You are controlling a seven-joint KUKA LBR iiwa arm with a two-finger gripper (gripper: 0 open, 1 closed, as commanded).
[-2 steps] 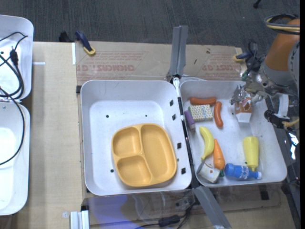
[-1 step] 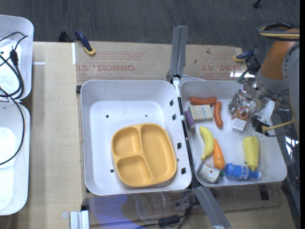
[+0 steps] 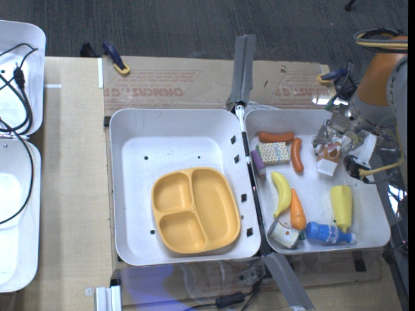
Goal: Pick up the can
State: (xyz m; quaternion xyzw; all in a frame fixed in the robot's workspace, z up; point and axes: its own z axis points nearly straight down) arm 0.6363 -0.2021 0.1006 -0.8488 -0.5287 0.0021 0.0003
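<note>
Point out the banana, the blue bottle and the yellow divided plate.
banana (image 3: 281,193): camera view, middle of its curved body.
blue bottle (image 3: 326,233): camera view, middle of its body.
yellow divided plate (image 3: 212,203): camera view, floor of its large compartment.

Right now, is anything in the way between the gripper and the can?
Nothing visible is. The gripper hangs right over what looks like the can, in the right bin.

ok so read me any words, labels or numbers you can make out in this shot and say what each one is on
Red print on the cardboard sheet behind the bins: upside down and blurred, not readable.
Label on the blue bottle: too small to read.
Small carton under the gripper: print too blurred to read.
Patterned box: no legible text.
</note>
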